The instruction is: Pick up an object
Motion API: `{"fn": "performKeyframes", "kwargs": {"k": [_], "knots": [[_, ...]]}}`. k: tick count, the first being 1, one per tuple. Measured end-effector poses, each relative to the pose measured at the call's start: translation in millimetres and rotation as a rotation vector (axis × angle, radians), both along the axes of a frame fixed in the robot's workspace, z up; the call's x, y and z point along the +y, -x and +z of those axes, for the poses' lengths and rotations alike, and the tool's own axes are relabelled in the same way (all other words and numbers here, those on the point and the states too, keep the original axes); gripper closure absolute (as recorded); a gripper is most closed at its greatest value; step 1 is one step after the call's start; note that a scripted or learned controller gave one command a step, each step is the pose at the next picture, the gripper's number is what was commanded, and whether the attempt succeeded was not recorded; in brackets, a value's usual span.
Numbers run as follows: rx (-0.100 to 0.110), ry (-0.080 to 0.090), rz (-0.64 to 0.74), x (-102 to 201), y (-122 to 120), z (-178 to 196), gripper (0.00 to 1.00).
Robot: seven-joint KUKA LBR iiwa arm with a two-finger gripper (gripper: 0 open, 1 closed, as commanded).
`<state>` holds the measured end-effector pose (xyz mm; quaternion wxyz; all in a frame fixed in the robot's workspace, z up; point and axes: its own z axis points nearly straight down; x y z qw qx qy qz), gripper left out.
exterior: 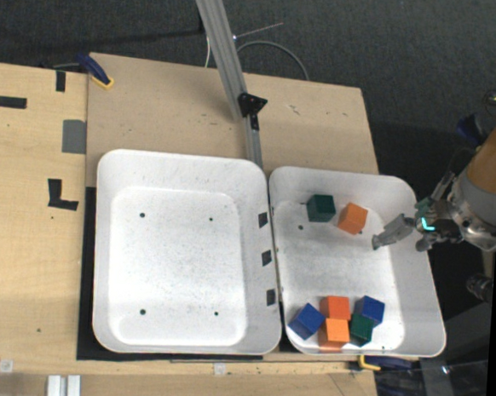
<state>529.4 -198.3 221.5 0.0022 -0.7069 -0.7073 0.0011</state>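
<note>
Small painted cubes lie in the right-hand shallow white plastic bin (412, 283). Near its far wall a dark green cube (321, 208) sits just beside an orange cube (352, 218), the two apart by a narrow gap. At the near wall a cluster presses together: a blue cube (307, 320), a red-orange cube (336, 307), an orange block (336, 330), a second green cube (361, 329) and a second blue cube (371, 309). The left-hand white bin (175, 255) shows a speckled, matte floor. Both bins rest on a pale wooden worktop (24, 218) marked with black tape pieces, dark floor beyond it. A slanted grey metal pole (222, 41) crosses the far edge. The grey arm (479, 198) leans in from the right, its claw (392, 232) over the right bin's far right part, nothing visibly between the fingers; how wide it stands cannot be told.
</note>
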Motion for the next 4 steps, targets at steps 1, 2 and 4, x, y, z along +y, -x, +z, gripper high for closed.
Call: {"fn": "performKeyframes", "kwargs": {"k": [1, 2, 4], "knots": [[-0.003, 0.001, 0.001, 0, -1, 2, 0.00], [0.002, 0.000, 0.000, -1, -2, -62, 0.00], [-0.001, 0.001, 0.000, 4, 2, -130, 0.00]]}}
